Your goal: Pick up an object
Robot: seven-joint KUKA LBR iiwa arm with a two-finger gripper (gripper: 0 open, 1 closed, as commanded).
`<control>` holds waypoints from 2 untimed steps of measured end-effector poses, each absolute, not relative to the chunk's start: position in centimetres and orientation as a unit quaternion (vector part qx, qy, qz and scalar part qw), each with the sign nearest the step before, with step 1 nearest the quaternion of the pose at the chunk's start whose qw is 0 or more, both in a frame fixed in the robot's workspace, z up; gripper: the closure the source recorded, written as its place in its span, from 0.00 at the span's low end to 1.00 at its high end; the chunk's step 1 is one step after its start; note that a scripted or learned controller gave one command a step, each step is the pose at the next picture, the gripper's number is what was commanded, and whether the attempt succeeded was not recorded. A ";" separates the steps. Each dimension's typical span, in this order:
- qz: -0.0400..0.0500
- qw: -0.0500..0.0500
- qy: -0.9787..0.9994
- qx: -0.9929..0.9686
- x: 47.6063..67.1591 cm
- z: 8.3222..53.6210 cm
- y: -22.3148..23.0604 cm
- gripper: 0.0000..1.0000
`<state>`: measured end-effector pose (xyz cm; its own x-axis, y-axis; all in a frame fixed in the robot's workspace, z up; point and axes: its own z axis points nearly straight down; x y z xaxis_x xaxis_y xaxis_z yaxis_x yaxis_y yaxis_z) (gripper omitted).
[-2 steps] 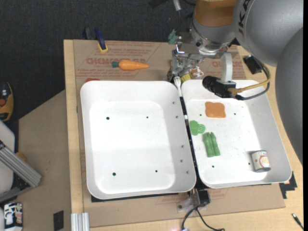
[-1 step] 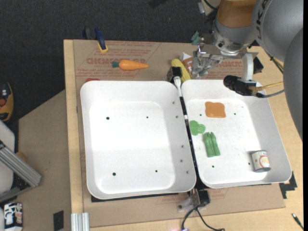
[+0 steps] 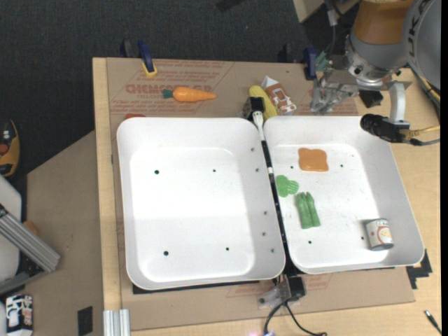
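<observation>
The gripper [image 3: 329, 98] hovers beyond the right bin [image 3: 392, 187], its grip state unclear. Approach step: next it must descend over the orange piece [image 3: 313, 159]

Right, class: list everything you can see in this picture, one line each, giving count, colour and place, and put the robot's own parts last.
Bins: two, white, side by side on the bench.
Orange flat piece: one, orange, upper part of the right bin.
Green items: two, green, middle of the right bin, near its left wall.
Small can: one, grey with a label, right bin's lower right corner.
Toy carrot: one, orange with a green end, on the board behind the left bin.
Yellow item: one, yellow, behind the bins' join.
Arm: one, grey with an orange band, top right.
Hand: one, metallic, above the board behind the right bin.
</observation>
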<state>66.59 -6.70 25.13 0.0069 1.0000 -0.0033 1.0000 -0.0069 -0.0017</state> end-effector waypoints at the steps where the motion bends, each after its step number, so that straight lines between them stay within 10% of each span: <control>1: 0.003 0.003 0.710 0.704 66.8 30.3 1.8 1.00; 2: -0.003 -0.001 0.704 0.710 66.5 26.5 -6.9 1.00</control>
<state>66.54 -6.94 26.46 0.0083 1.0000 -0.0025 1.0000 -0.0084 -0.0053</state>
